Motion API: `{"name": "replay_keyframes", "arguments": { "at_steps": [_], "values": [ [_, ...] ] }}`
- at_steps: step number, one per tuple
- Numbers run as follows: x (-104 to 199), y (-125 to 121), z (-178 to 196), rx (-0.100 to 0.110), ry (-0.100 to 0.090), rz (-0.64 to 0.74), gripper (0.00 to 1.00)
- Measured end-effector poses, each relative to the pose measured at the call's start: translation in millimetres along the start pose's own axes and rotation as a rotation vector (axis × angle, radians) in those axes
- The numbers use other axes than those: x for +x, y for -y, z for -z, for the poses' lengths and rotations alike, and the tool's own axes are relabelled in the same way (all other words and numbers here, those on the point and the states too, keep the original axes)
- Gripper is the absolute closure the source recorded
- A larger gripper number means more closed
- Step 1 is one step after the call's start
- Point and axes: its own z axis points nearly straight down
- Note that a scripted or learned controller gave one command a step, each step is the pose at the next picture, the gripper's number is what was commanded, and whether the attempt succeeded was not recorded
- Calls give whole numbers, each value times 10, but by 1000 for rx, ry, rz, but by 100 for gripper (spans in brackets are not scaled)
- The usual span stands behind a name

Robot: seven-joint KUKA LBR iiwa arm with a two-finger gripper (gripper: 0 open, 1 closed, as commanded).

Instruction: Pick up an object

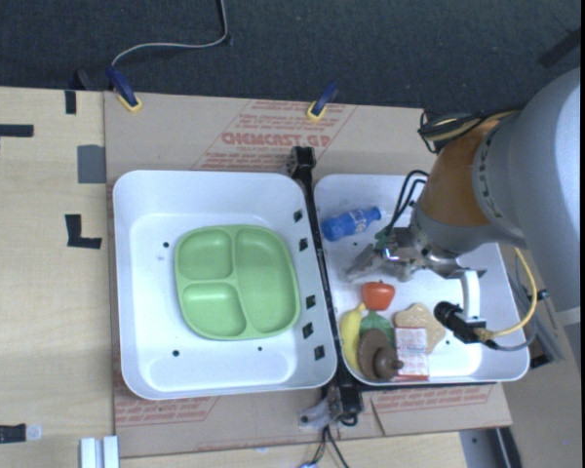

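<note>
Progress: nothing lifted yet; all objects appear to rest on bin floors, grasp and lift remain.

Left bin (136, 261): holds green divided plate (238, 282), lying flat near centre, three compartments bare.

Right bin (502, 364): blue bottle (351, 223) at upper left near divider; red tomato (377, 294) mid-bin; yellow banana (350, 331), brown item (378, 356), packaged snack (410, 344) clustered along lower edge.

Gripper (369, 260): low over right bin, between bottle and tomato, fingers spread, pinching nothing. Likeliest pick candidates: bottle or tomato.

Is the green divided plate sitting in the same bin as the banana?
No, the green plate lies in the left bin, while the banana lies in the right bin.
</note>
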Motion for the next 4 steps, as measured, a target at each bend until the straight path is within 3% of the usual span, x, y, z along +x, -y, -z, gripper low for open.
{"name": "replay_keyframes", "arguments": {
  "at_steps": [1, 2, 4],
  "values": [
    [73, 437, 3, -3, 1, -1, 0],
    [70, 223, -2, 2, 0, -2, 0],
    [138, 447, 4, -5, 3, -1, 0]
  ]
}}
